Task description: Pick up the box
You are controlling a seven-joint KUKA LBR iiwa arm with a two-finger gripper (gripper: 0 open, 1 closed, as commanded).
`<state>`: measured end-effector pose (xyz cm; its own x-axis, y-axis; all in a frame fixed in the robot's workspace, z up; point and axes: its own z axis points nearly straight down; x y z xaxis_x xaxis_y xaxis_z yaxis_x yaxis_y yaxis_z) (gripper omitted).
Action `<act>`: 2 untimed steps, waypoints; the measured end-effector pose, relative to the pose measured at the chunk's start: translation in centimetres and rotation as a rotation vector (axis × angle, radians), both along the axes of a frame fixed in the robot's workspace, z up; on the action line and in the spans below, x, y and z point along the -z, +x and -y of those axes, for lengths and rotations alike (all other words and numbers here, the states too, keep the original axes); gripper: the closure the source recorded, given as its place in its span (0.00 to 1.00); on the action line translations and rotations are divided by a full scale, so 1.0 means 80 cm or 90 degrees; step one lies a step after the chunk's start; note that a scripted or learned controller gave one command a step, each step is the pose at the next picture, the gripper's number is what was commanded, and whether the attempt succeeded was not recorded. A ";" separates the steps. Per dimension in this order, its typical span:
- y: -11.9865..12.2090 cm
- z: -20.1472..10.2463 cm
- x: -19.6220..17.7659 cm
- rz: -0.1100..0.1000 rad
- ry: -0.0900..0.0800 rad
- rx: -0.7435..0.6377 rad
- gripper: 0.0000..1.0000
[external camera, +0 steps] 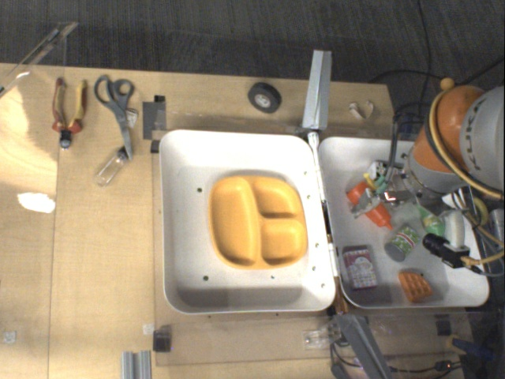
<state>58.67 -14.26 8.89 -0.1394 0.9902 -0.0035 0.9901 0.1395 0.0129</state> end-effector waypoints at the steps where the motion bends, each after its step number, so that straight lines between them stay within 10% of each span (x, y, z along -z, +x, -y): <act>1: 0.004 0.001 -0.016 0.006 -0.003 -0.002 1.00; 2: -0.008 -0.117 -0.122 -0.004 0.002 0.026 1.00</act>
<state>58.06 -4.93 18.61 -0.0981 0.9952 0.0000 0.9951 0.0981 0.0074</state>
